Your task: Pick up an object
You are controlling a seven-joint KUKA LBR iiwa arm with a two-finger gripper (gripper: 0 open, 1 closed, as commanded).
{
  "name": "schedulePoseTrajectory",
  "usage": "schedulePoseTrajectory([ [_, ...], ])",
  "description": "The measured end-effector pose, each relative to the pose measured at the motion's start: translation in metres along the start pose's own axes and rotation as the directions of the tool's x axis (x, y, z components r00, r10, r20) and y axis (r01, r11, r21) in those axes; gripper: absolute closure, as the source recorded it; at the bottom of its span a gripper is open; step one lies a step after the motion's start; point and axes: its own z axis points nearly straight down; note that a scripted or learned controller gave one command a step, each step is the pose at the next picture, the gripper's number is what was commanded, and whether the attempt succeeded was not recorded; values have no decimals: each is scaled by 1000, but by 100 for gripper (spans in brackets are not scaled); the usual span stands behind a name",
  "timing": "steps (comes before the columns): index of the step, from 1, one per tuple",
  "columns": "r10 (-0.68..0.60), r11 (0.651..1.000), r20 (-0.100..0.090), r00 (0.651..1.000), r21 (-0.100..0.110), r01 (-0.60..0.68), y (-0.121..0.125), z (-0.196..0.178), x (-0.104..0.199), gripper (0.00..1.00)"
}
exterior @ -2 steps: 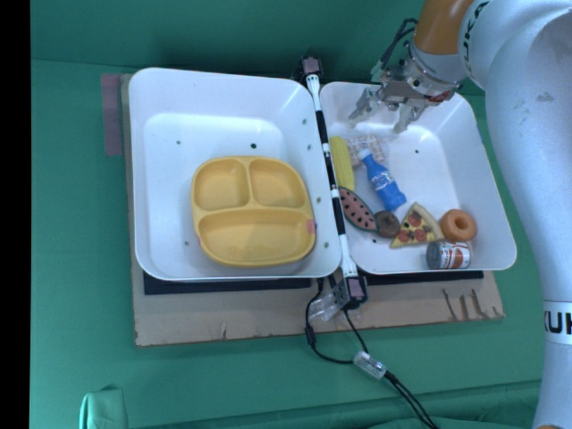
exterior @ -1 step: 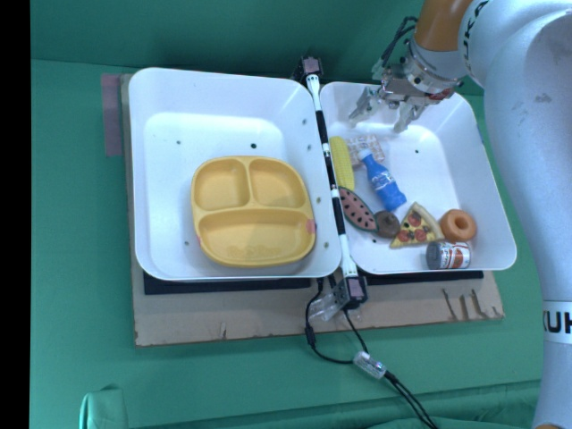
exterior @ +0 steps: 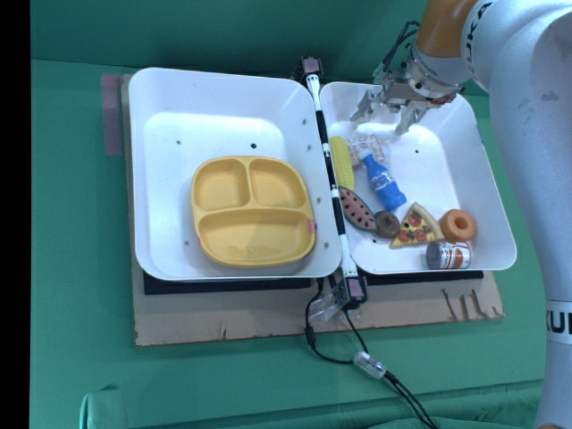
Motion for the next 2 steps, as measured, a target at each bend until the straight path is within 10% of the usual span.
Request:
schedulePoseTrajectory([
  [2, -1, 1000, 1, 1000, 15, 1, 9, 0, 1, 0],
])
